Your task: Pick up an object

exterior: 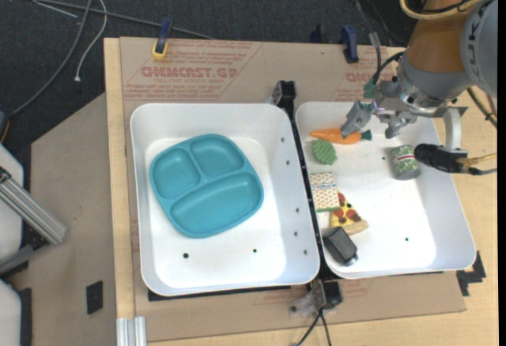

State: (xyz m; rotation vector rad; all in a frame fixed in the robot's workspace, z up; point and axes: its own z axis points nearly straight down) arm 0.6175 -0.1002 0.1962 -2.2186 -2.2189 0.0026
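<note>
We note the gripper (371,117) over the right bin (443,246), fingers spread, one tip touching the toy carrot (332,134) beside the green knit piece (322,151)

Bright even overhead light, soft shadows, white bins (379,257) slightly glary, mostly sharp.

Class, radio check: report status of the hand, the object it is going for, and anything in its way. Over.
Hand low over right bin, fingers spread. Orange carrot at one fingertip, not gripped. Green piece just beside carrot, can close by. Over.
</note>
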